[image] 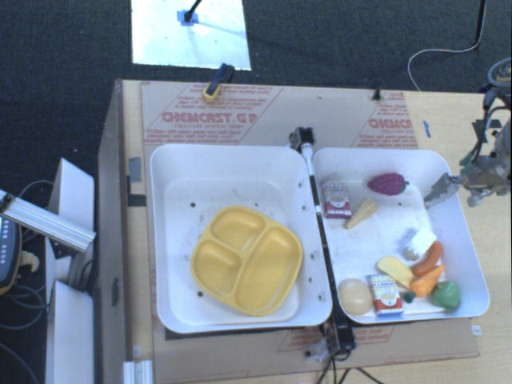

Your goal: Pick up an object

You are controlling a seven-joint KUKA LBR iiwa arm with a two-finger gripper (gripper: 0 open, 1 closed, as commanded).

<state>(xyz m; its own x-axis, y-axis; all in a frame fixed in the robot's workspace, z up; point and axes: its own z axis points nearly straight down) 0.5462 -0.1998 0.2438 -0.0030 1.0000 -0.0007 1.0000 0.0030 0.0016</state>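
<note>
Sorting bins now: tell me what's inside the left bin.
The left bin holds one yellow divided tray, its three compartments bare. Whatever lies beneath the tray is covered.

The arm (498, 146) is cut off by the right picture edge, and the gripper (442, 189) fingers are too blurred to be read.

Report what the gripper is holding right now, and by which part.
Nothing is held: the grey two-finger gripper hangs over the right white bin's rim, apart from the purple toy fruit.
</note>
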